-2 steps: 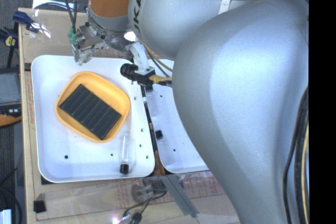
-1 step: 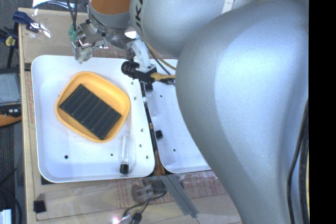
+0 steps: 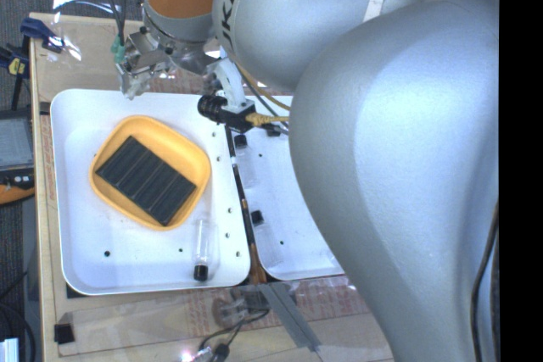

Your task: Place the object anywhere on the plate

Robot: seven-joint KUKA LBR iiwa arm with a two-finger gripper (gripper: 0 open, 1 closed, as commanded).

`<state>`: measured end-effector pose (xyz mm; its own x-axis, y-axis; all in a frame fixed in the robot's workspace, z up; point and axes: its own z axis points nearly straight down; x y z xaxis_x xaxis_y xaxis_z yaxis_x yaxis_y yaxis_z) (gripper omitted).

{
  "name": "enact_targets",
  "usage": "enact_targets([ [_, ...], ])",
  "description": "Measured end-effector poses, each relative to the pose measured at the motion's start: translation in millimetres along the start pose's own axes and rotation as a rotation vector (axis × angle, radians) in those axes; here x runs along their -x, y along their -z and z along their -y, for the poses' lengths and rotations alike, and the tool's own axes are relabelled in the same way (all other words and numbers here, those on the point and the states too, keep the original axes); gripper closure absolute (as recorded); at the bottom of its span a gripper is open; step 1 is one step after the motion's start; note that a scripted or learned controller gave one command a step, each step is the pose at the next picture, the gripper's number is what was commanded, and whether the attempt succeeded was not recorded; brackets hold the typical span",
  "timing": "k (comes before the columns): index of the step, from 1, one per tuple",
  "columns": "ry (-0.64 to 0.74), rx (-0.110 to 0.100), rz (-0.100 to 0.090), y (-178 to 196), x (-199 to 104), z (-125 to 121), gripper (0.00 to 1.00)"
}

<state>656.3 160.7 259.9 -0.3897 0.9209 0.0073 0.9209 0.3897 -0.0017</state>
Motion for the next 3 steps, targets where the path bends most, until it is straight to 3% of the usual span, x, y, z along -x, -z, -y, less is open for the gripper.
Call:
enact_targets([
  [3, 0.013, -0.002, -0.003, 28.1, -2.7, -1.1, 1.00],
])
